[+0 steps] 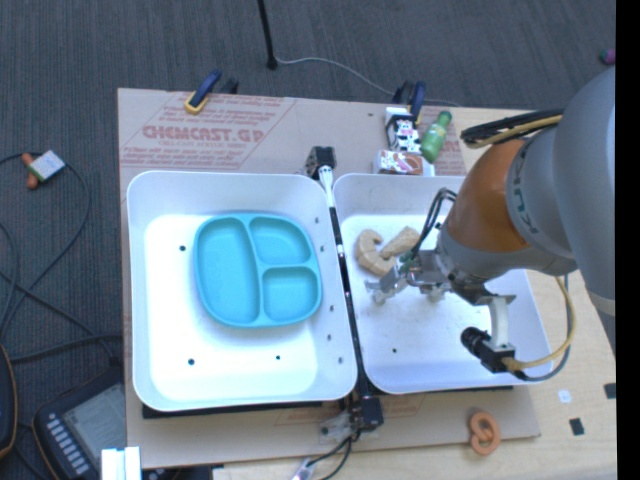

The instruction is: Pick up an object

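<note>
1. We see the bench (200, 133), a brown board printed with red lettering, carrying two shallow white bins side by side.
2. The left bin (160, 208) holds a light blue divided plate (257, 270) with three compartments, lying flat near the bin's middle.
3. The right bin (420, 368) holds a tan curved object (374, 252), shaped roughly like a hook or pretzel piece, lying in the bin's upper left part, near the wall shared with the left bin.
4. The arm (540, 198), grey with an orange band, reaches in from the right and covers much of the right bin's upper right area.
5. The gripper (388, 286) sits low over the right bin, just below and beside the tan curved object; its metal tips point toward the left.
6. We cannot tell whether the fingers are open or closed: they are small and partly hidden by the wrist, and we see nothing clearly held between them.
7. The tan curved object appears to rest on the bin floor, close to the gripper; whether the two touch we cannot tell.
8. Behind the right bin, on the bench, stand a green bottle (436, 136) and a small printed box (402, 156).
9. An orange ring-shaped piece (484, 431) lies on the bench in front of the right bin.
10. A blue clamp (204, 90) grips the bench's far edge on the left.
</note>
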You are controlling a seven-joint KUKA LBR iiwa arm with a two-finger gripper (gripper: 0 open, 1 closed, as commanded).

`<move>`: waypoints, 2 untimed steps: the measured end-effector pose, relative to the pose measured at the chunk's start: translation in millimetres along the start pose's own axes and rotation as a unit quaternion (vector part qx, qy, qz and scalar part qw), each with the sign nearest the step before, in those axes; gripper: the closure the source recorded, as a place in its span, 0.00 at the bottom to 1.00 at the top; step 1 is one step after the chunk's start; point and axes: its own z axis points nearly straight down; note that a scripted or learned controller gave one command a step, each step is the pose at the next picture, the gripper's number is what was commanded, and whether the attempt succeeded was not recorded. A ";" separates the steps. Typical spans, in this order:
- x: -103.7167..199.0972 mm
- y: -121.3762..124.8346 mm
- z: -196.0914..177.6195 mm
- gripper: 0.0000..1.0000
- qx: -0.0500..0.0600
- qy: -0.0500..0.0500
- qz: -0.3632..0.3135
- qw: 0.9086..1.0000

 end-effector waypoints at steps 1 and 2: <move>-17.3 -50.5 -0.9 0.00 -0.002 -0.001 0.000 1.000; -18.6 -49.5 -11.5 1.00 -0.004 -0.002 0.001 1.000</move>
